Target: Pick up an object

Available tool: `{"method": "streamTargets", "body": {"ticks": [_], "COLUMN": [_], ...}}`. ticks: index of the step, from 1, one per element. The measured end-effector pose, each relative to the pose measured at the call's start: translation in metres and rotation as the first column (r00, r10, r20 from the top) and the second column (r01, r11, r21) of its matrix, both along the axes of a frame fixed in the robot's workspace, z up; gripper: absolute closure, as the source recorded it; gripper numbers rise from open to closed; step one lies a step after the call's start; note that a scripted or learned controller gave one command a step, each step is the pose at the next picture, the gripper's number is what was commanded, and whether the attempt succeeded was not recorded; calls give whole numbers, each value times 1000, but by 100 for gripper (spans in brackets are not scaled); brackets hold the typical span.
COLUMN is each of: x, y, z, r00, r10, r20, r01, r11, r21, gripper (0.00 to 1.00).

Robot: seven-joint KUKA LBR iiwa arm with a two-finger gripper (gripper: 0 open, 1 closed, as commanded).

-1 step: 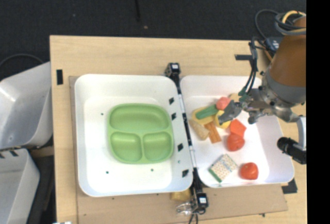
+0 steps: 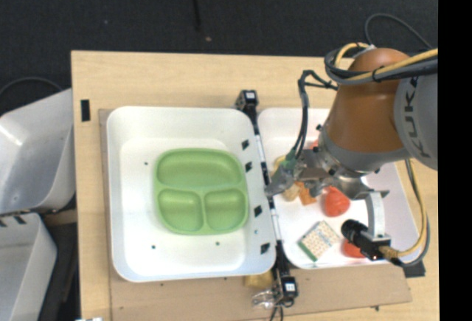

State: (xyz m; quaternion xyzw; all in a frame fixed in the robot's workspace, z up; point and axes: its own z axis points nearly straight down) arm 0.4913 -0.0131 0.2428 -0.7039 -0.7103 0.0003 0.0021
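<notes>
My gripper is low in the right bin, close to its left wall, with the grey and orange arm above it. Small yellow and orange objects lie right beside the gripper, partly hidden by it. An orange-red object rests just to the right of them. A flat white packet with a dotted pattern and a green edge lies nearer the front. A red object sits by it, partly behind a black part of the arm.
The left bin holds a green divided plate. A black-clipped divider separates the two bins. Cables loop around the arm at the right. A white container stands off the bench to the left.
</notes>
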Motion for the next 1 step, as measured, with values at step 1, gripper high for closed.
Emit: {"method": "streamTargets", "body": {"ticks": [1], "x": [3], "y": [59], "z": [6], "r00": [1000], "r10": [-1], "r20": [4], "r01": [1], "r11": [1000], "r21": [-1], "gripper": [0]}}
